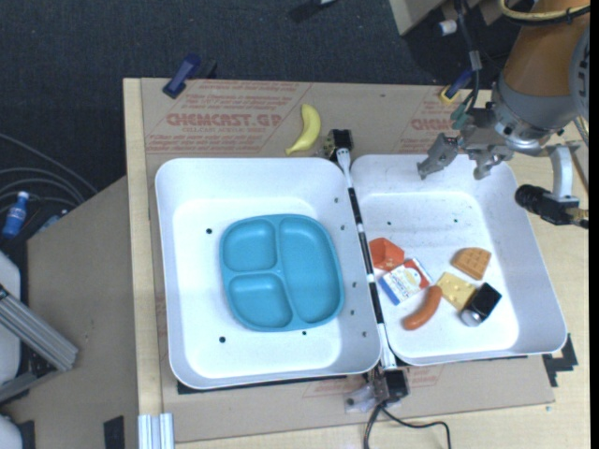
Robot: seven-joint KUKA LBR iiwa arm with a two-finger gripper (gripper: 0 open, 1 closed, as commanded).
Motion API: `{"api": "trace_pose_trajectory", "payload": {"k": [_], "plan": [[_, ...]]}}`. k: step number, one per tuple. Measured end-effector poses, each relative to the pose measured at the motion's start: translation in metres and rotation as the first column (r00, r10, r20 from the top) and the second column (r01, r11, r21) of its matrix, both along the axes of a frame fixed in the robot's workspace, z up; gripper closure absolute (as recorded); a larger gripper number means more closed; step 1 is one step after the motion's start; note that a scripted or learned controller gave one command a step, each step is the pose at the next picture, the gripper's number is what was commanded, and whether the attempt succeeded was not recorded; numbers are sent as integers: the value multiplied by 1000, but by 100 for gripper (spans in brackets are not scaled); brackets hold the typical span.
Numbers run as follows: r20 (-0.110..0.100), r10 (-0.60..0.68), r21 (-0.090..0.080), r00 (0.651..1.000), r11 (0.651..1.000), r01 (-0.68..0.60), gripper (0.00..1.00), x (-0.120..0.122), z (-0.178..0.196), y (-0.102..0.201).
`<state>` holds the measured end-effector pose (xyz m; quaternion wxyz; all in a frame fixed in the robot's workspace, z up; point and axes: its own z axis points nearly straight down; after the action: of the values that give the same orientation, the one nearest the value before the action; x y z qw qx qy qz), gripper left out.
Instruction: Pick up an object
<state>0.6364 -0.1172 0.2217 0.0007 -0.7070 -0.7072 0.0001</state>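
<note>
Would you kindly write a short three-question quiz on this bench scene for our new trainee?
1. True or false: the blue divided plate lies in the left bin.
2. Which lies outside both bins? A) sausage B) banana C) black block
3. Fill in: the gripper hovers over the far edge of the ____ bin.

Key: 1 true; 2 B; 3 right.

Blue divided plate [280, 271] in left bin [178, 251]; yellow banana [306, 129] on cardboard [225, 120] beyond it; blue clip [181, 77] at cardboard's far-left corner.
</note>
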Motion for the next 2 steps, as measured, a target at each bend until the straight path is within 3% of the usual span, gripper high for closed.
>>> {"api": "trace_pose_trajectory", "payload": {"k": [1,2], "plan": [[0,1,0,1000,1000,-1,0,29,-138,13],[-1,-1,0,1000,1000,1,0,-19,-137,22]]}}
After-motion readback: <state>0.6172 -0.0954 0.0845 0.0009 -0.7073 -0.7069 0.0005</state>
